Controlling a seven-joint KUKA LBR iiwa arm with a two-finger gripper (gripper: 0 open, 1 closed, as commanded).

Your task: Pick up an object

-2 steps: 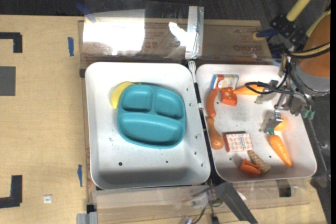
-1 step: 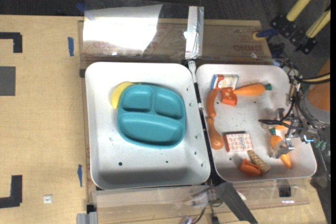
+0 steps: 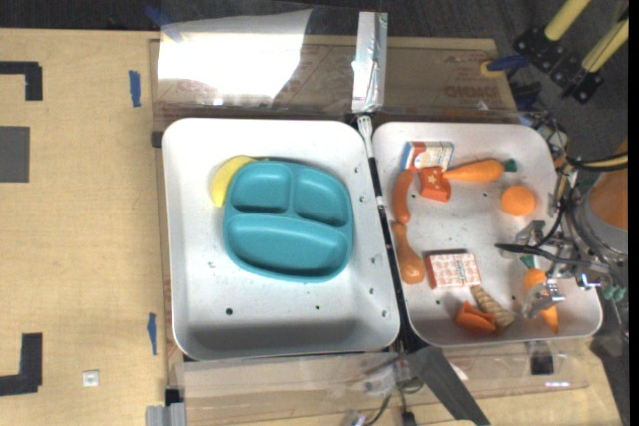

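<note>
Sitting in the left bin (image 3: 190, 214) is a teal divided plate (image 3: 288, 217). The right bin (image 3: 574, 319) holds an orange carrot (image 3: 474, 172) at twelve o'clock; the gripper (image 3: 544, 289) hovers at four o'clock.

Teal divided plate (image 3: 290, 219) flat in left bin (image 3: 190, 294) — toy foods (image 3: 477, 171) scattered right

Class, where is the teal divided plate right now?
The teal divided plate lies in the left white bin, near its middle, partly covering a yellow object at its upper-left edge.
</note>
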